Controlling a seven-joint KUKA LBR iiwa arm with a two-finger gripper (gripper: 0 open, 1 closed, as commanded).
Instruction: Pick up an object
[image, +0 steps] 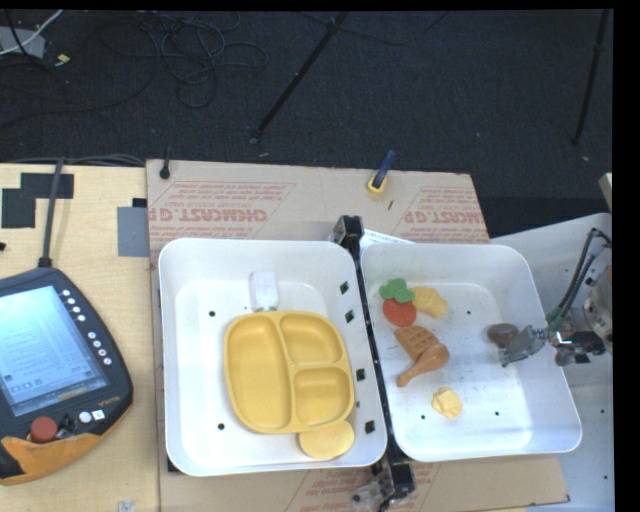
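Grey metal tool (512, 343) above glossy white right bin (545, 425), near brown drumstick (421, 353)

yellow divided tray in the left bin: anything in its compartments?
Empty. All three compartments of the yellow divided tray show bare yellow; it lies flat in the left bin.

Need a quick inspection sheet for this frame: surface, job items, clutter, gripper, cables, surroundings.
Surface: two white bins, left bin and right bin, on cardboard.
Job's things: in right bin, tomato, yellow piece, drumstick, small yellow chunk.
Clutter: yellow divided tray, a yellow disc at its lower edge and a small clear item, in left bin.
Gripper: gripper low at the right bin's right side, nothing seen in it.
Cables: black cables on dark floor.
Surroundings: teach pendant at left.
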